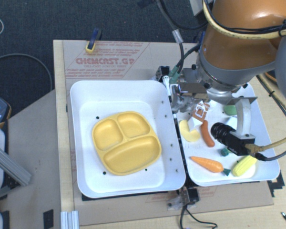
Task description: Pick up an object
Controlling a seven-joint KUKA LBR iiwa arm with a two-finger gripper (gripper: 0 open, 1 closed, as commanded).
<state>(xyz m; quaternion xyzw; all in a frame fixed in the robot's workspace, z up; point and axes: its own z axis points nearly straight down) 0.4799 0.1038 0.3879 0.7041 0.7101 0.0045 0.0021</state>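
Camera view | jaws state: cannot tell | hot dog (207,133) in right bin (267,168), just below arm (243,32)

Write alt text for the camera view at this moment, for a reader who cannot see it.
A grey and orange robot arm reaches over the right bin, which holds a carrot, a sausage, a corn cob and other small toy foods. The left bin holds a yellow divided plate. The gripper hangs low at the right bin's far left corner.
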